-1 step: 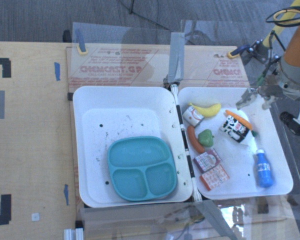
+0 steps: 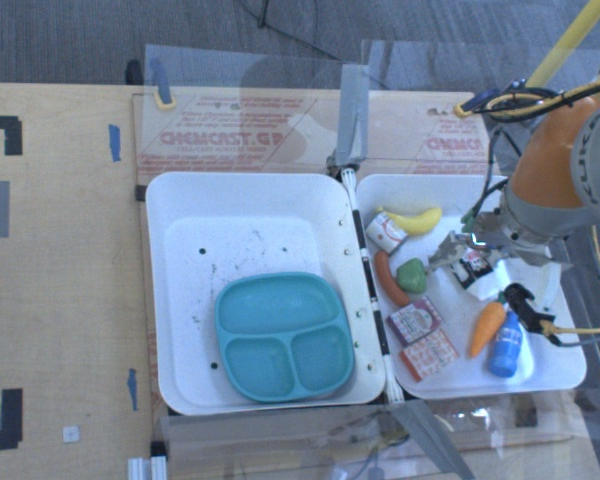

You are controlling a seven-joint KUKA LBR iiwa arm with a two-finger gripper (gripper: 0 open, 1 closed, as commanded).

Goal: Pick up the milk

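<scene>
In the right bin [image 2: 560,368], a small white container with a red label, which looks like the milk [image 2: 384,231], lies at the far left corner beside a yellow banana [image 2: 418,220]. My gripper [image 2: 464,254] hangs low over the middle of this bin, to the right of the milk and apart from it. The grey arm with its orange band [image 2: 555,163] comes in from the right. I see nothing held in the gripper.
The right bin also holds a green vegetable [image 2: 412,274], a red sausage [image 2: 386,279], two red-and-white boxes [image 2: 423,336], a carrot [image 2: 485,328] and a blue bottle [image 2: 505,349]. A teal divided tray [image 2: 284,335] lies in the left bin [image 2: 180,218].
</scene>
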